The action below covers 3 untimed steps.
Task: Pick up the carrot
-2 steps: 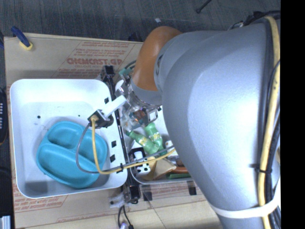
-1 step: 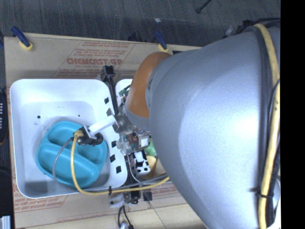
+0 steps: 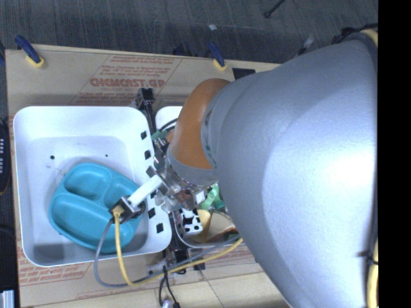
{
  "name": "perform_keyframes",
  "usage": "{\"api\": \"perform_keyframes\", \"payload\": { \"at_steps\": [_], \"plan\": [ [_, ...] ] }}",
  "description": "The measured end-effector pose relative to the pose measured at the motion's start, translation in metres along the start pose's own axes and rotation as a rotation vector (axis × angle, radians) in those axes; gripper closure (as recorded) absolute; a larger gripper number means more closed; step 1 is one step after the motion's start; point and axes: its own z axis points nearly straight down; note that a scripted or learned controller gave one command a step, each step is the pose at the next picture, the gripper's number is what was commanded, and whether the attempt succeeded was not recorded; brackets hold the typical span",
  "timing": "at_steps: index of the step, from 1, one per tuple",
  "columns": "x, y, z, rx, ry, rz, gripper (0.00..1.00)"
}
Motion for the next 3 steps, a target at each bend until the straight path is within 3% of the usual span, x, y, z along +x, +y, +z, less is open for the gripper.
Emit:
{"api": "perform_keyframes", "payload": {
  "at_steps": [1,2,3],
  "plan": [
    [0.001,-0.001,-0.009,0.007,-0.006,-0.010,1.00],
    [0.009,0.019,-0.001,-0.004,-0.001,-0.526,1.00],
    [0.009,0.019,-0.001,-0.004,-0.001,-0.524,0.00]
  ]
}}
